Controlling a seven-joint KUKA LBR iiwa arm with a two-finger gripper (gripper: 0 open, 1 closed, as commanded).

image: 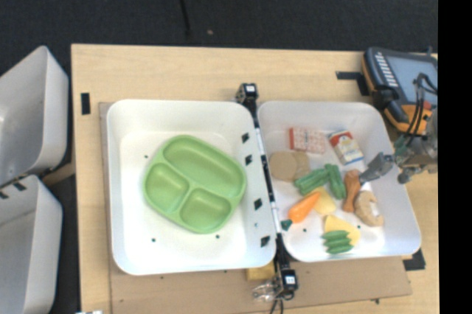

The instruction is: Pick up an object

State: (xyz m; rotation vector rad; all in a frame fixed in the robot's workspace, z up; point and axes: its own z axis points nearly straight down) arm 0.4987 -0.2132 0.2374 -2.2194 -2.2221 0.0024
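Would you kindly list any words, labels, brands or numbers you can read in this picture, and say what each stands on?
No text can be read.
Flat red-and-white packet in the right white bin: print too blurred.
Small red, white and blue carton: print too blurred.
Orange-and-grey handheld pendant on the bench: screen too small to read.

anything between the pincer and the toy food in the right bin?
Nothing visible. The pincer sits at the right bin's right side, just over the rim, with the sausage and bread roll directly beside it. The other items are packed close around those two, so a clean single grasp may be tricky.
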